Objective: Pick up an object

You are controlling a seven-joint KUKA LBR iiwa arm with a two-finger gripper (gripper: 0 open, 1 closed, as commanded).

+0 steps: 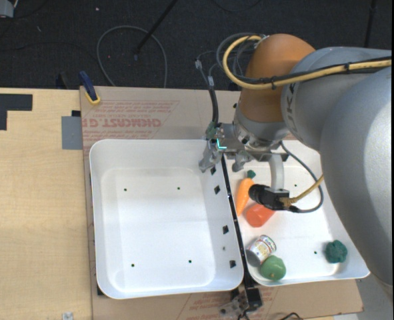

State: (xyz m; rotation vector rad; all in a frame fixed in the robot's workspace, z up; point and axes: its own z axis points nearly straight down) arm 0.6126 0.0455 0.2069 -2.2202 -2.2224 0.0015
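Note:
My gripper (248, 160) hangs under the orange wrist band at the far left corner of the right bin (313, 229), just right of the divider between the bins. Directly below it lies an orange carrot (243, 193) with a green top, lengthwise along the divider. An orange-red lump (258, 214) sits beside the carrot. Nearer the front are a small tin can (262, 247) and a green apple-like ball (273, 269). A dark green knobbly object (336, 251) lies at the front right. The gripper's body hides its tips.
The left bin (110, 179) stands beside the right one, their rims meeting at a black-clipped divider (226, 212). The big grey arm covers the right bin's far right side. A cable (307, 195) loops over the carrot area. Cardboard lies under both bins.

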